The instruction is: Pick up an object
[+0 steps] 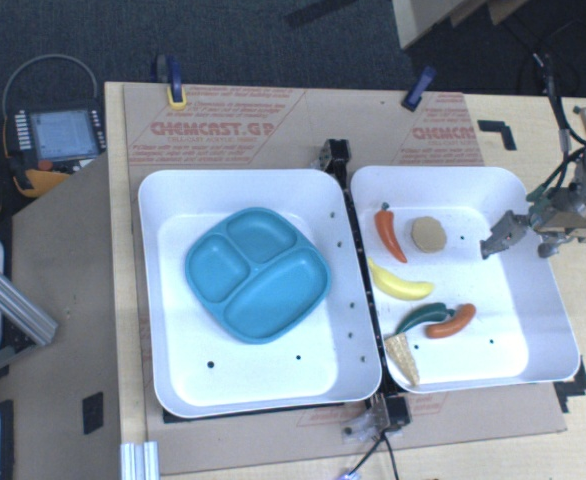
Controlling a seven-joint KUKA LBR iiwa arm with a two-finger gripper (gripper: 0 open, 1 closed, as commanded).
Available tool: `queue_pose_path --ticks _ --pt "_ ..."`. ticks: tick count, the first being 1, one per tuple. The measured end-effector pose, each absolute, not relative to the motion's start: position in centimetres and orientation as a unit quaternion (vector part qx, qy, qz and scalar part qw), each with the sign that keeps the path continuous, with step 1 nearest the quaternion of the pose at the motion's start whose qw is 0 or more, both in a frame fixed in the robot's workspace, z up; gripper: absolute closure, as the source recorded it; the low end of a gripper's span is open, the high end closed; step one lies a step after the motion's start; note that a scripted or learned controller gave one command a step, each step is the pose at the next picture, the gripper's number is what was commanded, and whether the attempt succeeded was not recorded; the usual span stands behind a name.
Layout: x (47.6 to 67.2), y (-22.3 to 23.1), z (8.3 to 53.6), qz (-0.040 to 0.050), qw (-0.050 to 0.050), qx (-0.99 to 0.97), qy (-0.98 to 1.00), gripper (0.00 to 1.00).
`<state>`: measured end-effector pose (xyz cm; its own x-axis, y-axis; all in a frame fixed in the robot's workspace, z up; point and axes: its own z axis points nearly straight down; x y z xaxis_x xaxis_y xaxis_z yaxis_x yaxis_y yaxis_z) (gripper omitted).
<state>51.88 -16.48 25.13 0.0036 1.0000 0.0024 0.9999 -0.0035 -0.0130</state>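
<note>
The right bin (503,308) holds several toy foods. An orange-red chili (389,236) lies beside a round tan biscuit (429,234) near the back. Below them sit a yellow banana (401,285), a green pepper (420,317) touching an orange sausage (451,321), and a tan wedge (403,358) at the front left corner. My gripper (525,240) hangs over the bin's right side, to the right of the biscuit. Its two fingers (499,236) are spread apart, open, with nothing between them.
The left bin (168,228) carries a blue divided plate (258,273). A black divider with clamps (335,154) runs between the bins. A teach pendant (61,134) lies off the bench at the far left. Bare white floor shows in the right bin's front right part.
</note>
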Motion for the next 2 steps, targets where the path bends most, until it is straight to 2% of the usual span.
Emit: queue_pose_path --ticks 1,2 --pt "52.1 -16.4 25.8 0.0 0.0 -0.707 -0.707 0.0" --pt "52.4 -16.5 19.8 0.0006 0.001 -0.707 -0.707 0.0"
